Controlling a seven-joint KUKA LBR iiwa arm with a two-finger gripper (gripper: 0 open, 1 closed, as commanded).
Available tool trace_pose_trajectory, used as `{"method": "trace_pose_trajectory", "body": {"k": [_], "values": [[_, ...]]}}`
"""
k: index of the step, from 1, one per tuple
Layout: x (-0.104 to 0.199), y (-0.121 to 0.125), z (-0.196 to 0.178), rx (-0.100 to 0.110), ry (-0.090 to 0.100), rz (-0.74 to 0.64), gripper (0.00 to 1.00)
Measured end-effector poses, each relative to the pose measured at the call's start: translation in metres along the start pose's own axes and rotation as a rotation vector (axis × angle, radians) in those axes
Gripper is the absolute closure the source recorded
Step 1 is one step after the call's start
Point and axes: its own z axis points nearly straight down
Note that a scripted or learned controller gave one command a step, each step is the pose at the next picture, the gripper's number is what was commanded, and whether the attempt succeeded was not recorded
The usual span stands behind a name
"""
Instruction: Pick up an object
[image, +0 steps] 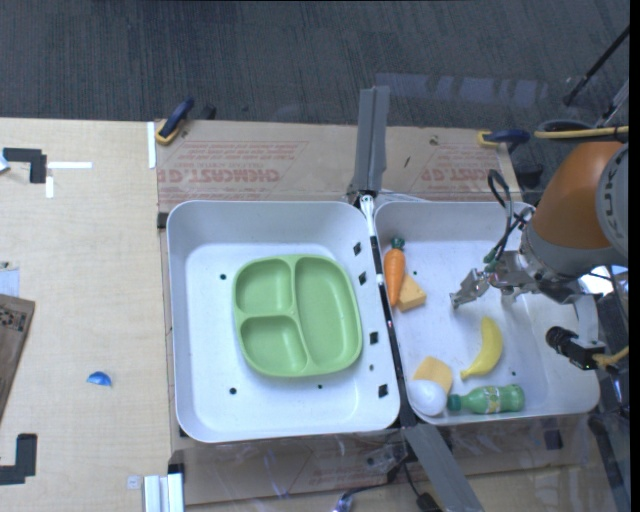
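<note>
My gripper (468, 292) hangs over the right bin (440, 235), its fingers spread apart with nothing between them. A yellow banana (485, 349) lies just below and to the right of the fingertips, apart from them. A carrot (394, 270) lies by the bin's left wall with an orange cheese wedge (411, 293) beside it. Near the front edge sit a yellow cheese block (433, 373), a white egg (427, 397) and a green bottle (487, 400) lying on its side.
The left bin (200, 330) holds a green divided plate (298, 315). A grey post (371, 140) stands between the bins at the back. Cardboard (260, 160) lies behind the bins. The arm's orange band (580, 195) is at the right.
</note>
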Motion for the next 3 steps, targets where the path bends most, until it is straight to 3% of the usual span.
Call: {"method": "trace_pose_trajectory", "body": {"k": [1,2,3], "values": [[-0.013,-0.063,0.000,0.000,0.001,-0.084,0.00],[-0.013,-0.062,-0.009,-0.001,0.001,-0.081,1.00],[0.010,-0.069,-0.137,0.000,-0.001,0.078,1.00]]}}
